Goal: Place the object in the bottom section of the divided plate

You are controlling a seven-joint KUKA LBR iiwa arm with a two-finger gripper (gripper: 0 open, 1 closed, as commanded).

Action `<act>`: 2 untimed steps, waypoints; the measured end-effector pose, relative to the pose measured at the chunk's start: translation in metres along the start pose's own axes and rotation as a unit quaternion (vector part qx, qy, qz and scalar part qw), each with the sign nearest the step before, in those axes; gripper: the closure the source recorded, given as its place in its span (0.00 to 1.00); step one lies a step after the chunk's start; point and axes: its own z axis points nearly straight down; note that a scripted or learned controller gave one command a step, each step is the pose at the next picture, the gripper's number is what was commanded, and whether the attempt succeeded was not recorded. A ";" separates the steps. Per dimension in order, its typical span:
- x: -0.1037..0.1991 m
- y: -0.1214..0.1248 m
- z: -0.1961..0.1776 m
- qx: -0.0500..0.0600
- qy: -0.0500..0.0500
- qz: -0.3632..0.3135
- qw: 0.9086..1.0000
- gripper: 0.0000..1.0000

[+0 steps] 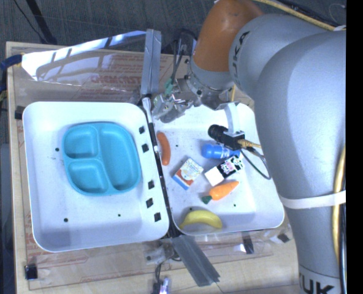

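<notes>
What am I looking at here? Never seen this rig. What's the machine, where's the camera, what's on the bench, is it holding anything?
One camera sits fixed above the bench and looks down at a slant. The big grey machine with the orange band is a robot arm reaching in from the right. Its gripper sits at the top left corner of the right bin; I cannot tell whether it holds anything. The left bin holds a blue divided plate. The right bin holds toy food: a sausage, a small carton, a blue bottle, a black-and-white box, a carrot and a banana.

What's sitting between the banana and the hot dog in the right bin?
In the camera view, a small carton lies between the hot dog and the banana, slightly right of the line.
</notes>
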 end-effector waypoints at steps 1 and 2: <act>0.070 -0.042 0.001 0.000 0.000 0.001 1.000 1.00; 0.070 -0.042 0.001 0.000 0.000 0.002 1.000 0.00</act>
